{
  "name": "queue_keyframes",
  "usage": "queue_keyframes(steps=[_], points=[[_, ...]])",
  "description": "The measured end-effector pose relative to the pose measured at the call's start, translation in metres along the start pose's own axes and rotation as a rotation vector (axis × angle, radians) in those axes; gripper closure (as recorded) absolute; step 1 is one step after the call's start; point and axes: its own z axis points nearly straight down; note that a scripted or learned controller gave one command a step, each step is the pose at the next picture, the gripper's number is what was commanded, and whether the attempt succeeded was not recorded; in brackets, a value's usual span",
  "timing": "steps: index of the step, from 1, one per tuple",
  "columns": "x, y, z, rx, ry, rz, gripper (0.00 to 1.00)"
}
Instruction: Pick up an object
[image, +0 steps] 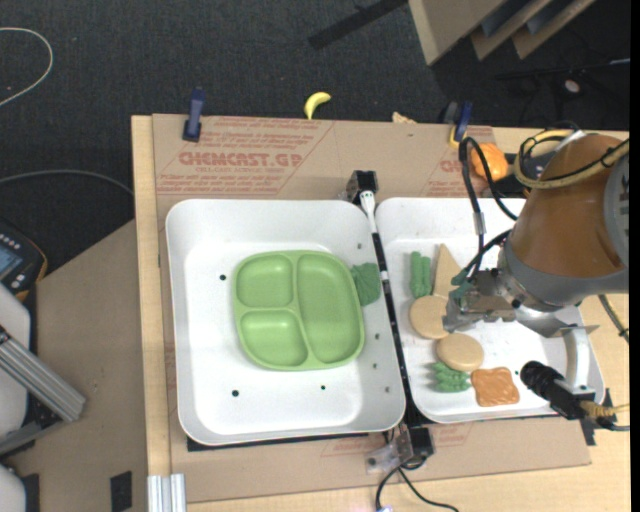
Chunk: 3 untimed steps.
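Now the arm (572, 225) is hanging over the right bin (440, 405), its gripper (470, 308) dipping toward two tan round pieces (445, 335) at centre right, probably lining up a grab. Whether the pincer is apart or together, the commentator cannot tell; the green divided plate (298, 308) is lying in the left bin (200, 300), well apart.
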Motion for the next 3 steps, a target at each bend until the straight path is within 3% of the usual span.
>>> queue_keyframes(steps=[1, 2, 3], points=[[0.09, 0.0, -0.086, -0.009, 0.004, -0.012, 1.0], [0.079, 0.025, -0.268, -0.022, 0.001, -0.003, 1.0], [0.123, -0.002, -0.21, 0.007, 0.0, -0.004, 1.0]])
